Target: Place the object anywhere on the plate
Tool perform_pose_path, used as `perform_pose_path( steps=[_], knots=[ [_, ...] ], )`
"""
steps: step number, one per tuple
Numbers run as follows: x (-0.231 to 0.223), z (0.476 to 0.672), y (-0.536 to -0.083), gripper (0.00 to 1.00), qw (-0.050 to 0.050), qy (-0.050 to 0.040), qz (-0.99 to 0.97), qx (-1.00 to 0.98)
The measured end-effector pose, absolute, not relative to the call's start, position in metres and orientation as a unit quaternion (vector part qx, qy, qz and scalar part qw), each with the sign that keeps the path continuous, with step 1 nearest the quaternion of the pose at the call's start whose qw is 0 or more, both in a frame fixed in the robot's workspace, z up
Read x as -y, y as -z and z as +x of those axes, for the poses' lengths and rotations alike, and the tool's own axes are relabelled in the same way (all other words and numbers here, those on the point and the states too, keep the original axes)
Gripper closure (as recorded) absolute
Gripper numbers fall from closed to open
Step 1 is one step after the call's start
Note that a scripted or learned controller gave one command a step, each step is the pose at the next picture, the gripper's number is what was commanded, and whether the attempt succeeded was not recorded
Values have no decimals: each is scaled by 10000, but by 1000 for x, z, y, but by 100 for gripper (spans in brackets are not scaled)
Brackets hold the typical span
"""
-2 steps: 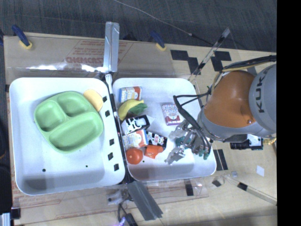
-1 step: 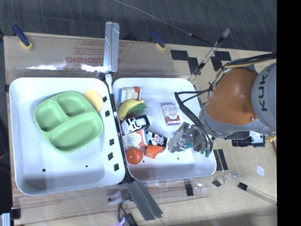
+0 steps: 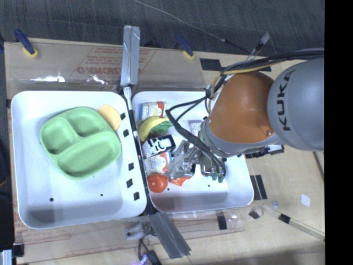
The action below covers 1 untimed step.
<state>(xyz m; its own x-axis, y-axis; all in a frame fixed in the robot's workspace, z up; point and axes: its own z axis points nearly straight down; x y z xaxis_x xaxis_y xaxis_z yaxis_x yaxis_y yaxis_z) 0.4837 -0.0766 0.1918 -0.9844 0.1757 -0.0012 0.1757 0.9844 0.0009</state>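
While the grey arm (image 3: 292, 106) with its orange band (image 3: 242, 106) reaches in from the right, the gripper (image 3: 190, 162) sits low in the right bin (image 3: 240, 189), among the items piled at that bin's left side; whether its fingers are parted or closed on anything I cannot tell, since the metal parts blur into the clutter. Just left of it lie a red tomato (image 3: 157, 183), a small printed carton (image 3: 155, 162) and a black-and-white packet (image 3: 160, 143). Farther off in the same bin are a yellow banana (image 3: 150, 127) and a can with a red label (image 3: 152, 110). Across the divider, the left bin (image 3: 33, 203) holds the green divided plate (image 3: 81, 142), with a yellow lemon-like piece (image 3: 110, 116) touching its far right rim. Both bins rest on a pale wooden bench (image 3: 298, 203) marked with black tape squares, with clear plastic sheeting clamped along the far edge by blue clips (image 3: 26, 43). Beyond the bench lies dark carpeted floor (image 3: 66, 7), crossed by a thin cable.
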Motion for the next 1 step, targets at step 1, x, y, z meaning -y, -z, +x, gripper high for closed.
perform_pose_path(
  steps=[1],
  knots=[
    [76, 486, -202, 100, 18, -2, 862, -9963]
  ],
)
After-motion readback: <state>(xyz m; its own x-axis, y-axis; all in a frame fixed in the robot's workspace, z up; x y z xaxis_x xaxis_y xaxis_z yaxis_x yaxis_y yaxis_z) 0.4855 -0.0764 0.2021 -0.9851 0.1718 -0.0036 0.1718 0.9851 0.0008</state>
